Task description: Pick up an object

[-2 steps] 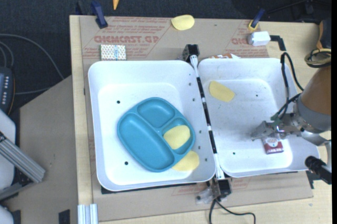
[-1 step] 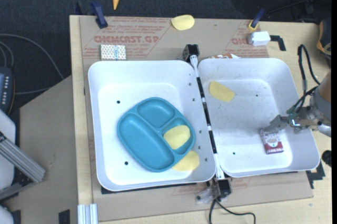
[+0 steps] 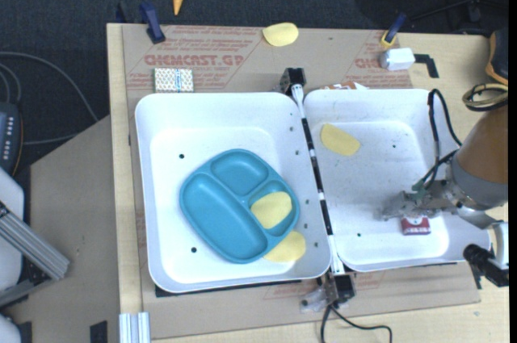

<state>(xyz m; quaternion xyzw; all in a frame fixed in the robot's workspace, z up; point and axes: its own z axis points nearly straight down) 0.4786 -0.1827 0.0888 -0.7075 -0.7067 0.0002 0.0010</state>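
The left bin (image 3: 161, 172) held a blue divided plate (image 3: 234, 204) set at a slant, with one yellow piece (image 3: 272, 209) lying in its small compartment and a second yellow piece (image 3: 286, 247) resting just off the plate's lower rim, on the bin floor. Across the central divider, the right bin (image 3: 380, 244) carried a third yellow piece (image 3: 339, 140) near its upper left corner and, well apart from it, a small red-and-white item (image 3: 416, 227) toward the lower right. The pincer (image 3: 408, 208) was lowered just above and beside that small item — whether it was released or clenched could not be told, and nothing was seen between its tips. The likely target was judged to be the red-and-white item, lying flat on the bin floor. The risk from here: a flat, thin object offers little edge, so the tips could close over it or nudge it aside — leaving the pincer to rise without it.
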